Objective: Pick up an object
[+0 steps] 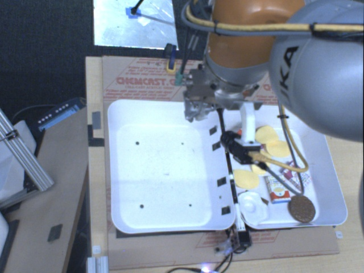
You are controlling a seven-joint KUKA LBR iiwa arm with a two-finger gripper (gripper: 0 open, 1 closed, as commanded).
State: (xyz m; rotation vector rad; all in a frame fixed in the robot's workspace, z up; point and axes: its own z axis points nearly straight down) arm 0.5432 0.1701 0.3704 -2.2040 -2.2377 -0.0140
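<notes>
Gripper [197, 111] above smooth white bin [122, 169]

"CHEMCAST" on cardboard sheet [142, 79], "KA" on arm [318, 67]

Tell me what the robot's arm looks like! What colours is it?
The arm is big, round and shiny grey, with dark letters on its side. Near the wrist there is a fat orange band. A yellow cable and thin dark cables wrap around it. Below hangs the gripper, made of grey metal parts.
</notes>
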